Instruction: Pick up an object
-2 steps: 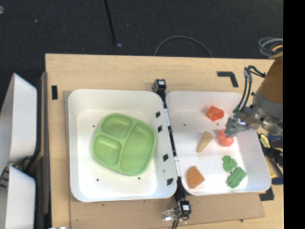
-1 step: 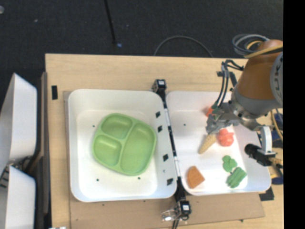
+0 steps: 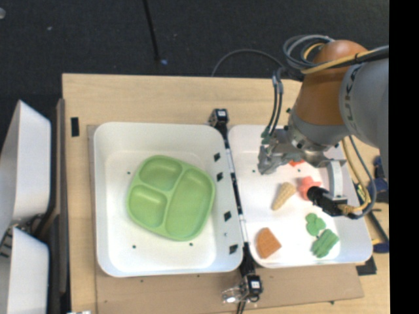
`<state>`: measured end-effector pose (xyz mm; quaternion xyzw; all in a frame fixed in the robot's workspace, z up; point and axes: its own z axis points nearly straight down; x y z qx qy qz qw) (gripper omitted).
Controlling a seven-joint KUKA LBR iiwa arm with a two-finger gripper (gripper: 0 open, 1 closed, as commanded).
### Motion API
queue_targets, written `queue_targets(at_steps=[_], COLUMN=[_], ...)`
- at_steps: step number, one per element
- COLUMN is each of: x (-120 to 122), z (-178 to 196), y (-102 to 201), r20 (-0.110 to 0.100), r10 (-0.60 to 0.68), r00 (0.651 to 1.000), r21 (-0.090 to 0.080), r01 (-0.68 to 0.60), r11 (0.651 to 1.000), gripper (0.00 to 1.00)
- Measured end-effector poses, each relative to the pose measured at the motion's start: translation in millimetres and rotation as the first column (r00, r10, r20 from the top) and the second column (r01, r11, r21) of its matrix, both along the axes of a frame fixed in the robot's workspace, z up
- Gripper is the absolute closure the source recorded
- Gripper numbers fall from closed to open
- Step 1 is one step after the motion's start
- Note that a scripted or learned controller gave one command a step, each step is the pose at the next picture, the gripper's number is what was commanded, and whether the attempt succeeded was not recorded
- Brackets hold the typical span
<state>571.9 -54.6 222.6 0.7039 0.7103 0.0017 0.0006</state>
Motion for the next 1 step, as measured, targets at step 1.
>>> queue_targets(at_steps=[1], x=[21.7], z=[2.3], y=[60.3], r20=[-0.001], r10=[0.0], r00=[1.0], r21=[0.0], r01=[0.0], r11=[1.0], gripper=[1.0])
